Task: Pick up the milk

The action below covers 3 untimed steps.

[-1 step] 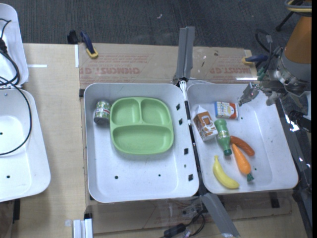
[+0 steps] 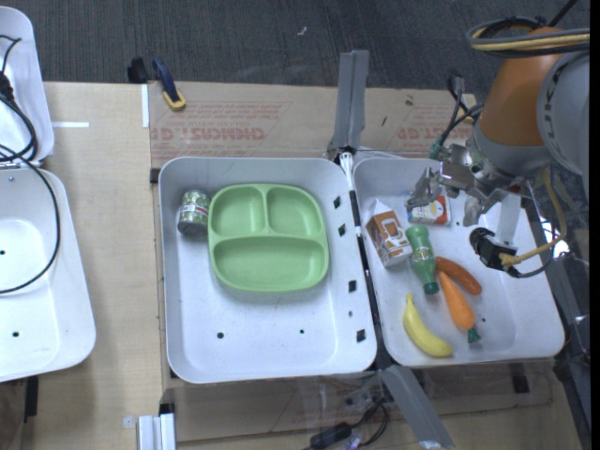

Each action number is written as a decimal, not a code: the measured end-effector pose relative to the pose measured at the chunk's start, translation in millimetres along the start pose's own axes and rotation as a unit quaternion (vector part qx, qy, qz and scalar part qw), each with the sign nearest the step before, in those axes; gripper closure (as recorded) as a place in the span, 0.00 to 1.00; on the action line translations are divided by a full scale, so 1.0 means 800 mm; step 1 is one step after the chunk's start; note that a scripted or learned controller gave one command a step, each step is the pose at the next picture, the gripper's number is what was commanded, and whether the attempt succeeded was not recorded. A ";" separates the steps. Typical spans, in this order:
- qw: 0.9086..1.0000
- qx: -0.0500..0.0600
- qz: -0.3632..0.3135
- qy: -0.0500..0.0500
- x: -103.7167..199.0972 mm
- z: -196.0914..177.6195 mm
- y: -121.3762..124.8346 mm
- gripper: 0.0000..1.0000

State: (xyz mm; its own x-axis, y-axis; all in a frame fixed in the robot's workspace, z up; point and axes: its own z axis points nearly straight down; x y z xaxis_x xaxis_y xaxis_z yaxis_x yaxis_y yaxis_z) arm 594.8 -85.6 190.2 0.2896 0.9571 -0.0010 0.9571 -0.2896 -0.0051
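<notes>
The milk (image 2: 386, 235), a small orange and white carton, lies on its side in the right bin (image 2: 525, 337), close to the bin's left wall. My gripper (image 2: 446, 204) hangs over the back of that bin, up and to the right of the carton and apart from it. It is open, and nothing is held between its fingers. A small white and red package (image 2: 430, 213) lies just below the left finger.
A green bottle (image 2: 422, 257) lies against the carton's right side. Two carrots (image 2: 457, 296) and a banana (image 2: 426, 327) lie nearer the front. The left bin (image 2: 187, 336) holds a green divided plate (image 2: 268, 238) and a small can (image 2: 193, 212).
</notes>
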 end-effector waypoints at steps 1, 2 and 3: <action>0.999 -0.001 -0.034 0.000 0.085 -0.001 0.003 0.00; 0.997 -0.001 -0.083 -0.001 0.020 0.000 -0.052 0.00; 0.998 -0.001 -0.067 -0.001 0.076 0.000 0.035 0.00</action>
State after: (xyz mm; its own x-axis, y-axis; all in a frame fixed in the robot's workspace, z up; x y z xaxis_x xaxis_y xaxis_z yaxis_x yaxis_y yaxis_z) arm 639.0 -35.6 190.4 0.1592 0.9872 -0.0021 0.9872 -0.1592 -0.0028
